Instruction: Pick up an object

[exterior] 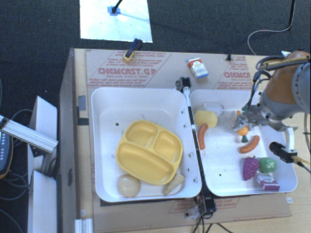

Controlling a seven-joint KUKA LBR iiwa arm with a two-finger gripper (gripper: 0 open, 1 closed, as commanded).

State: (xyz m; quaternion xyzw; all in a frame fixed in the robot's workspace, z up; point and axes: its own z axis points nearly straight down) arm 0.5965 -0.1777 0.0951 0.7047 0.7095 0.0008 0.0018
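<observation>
Orange carrot piece [243, 130] lies in the right bin [228, 188] just beneath the end effector [241, 121] — grip state I cannot tell — so nothing looks lifted yet; the pick remains.

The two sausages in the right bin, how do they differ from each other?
The sausage near the divider lies almost straight up and down the view, alone on the bin floor below a yellow item. The sausage by the arm lies slanted, looks more orange, and sits among other pieces, just above the purple grapes. Both are small, rounded, reddish-orange toy links lying flat in the right bin.
</observation>
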